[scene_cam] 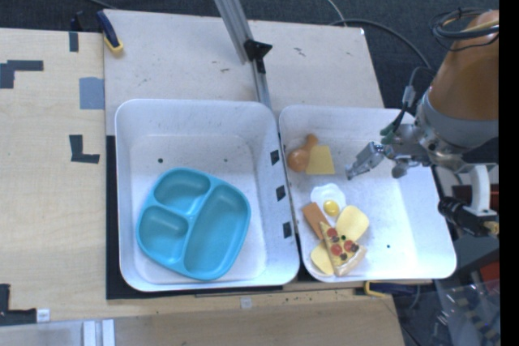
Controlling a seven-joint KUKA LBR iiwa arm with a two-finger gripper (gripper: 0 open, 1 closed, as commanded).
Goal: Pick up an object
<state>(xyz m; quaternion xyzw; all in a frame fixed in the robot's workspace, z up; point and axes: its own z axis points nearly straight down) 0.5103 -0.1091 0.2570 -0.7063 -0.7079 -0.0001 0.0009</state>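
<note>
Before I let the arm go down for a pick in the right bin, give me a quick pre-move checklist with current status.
1. Targets present in the right bin: fried egg toy, pizza slice toy, yellow cheese wedge, brown pear-shaped toy: ok.
2. Gripper carrying nothing: ok.
3. Gripper directly over a target: not ok, it sits to the camera's right of the cheese wedge.
4. Finger opening: cannot tell.
5. Targets separated: not ok, pizza slice lies in a touching cluster.
6. Blue divided plate in the left bin, out of the path: ok.
</note>
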